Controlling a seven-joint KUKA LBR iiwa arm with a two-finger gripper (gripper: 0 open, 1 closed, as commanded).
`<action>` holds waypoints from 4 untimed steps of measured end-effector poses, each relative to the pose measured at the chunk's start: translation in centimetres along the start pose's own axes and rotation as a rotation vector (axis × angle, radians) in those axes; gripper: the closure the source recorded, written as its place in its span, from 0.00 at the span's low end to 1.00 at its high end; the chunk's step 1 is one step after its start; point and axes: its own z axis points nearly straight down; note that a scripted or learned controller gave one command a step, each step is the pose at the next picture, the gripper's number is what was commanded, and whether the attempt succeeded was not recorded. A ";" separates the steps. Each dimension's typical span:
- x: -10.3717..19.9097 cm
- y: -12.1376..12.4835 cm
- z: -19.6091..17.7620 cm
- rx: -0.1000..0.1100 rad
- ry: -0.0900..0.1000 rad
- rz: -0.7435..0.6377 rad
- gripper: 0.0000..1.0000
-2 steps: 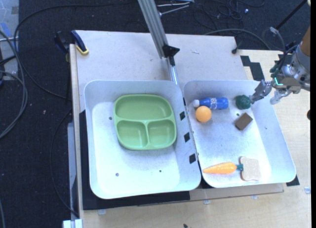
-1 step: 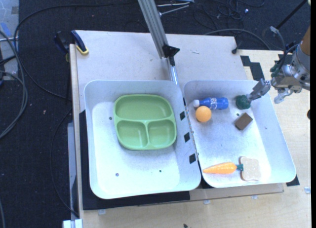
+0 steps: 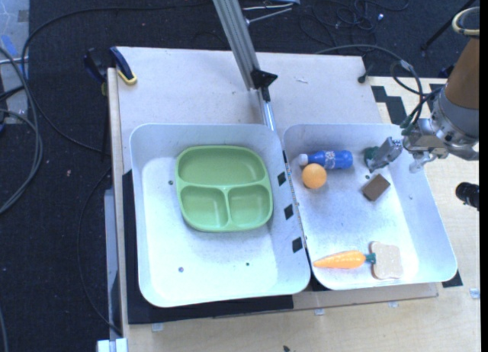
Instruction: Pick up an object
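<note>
Two white bins [image 3: 152, 213] on pale bench [image 3: 191, 84]

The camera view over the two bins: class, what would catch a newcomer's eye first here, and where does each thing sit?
The green divided tray stands out, lying in the middle of the left bin. In the right bin, an orange ball touches a blue bottle at the far left, while a carrot lies along the near edge. The gripper hovers above a brown block.

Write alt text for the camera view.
A grey robot arm's claw hovers over the right white bin, above a brown block, blue bottle, orange ball, carrot and bread slice. The left bin holds a green divided tray.
</note>
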 end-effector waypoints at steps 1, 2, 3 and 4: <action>-0.1 0.5 6.2 0.000 0.000 0.000 0.00; -0.5 0.3 12.0 -0.004 -0.001 0.001 0.00; -0.5 0.3 11.0 -0.004 -0.001 0.001 1.00; 0.2 0.9 5.5 -0.004 -0.001 -0.003 1.00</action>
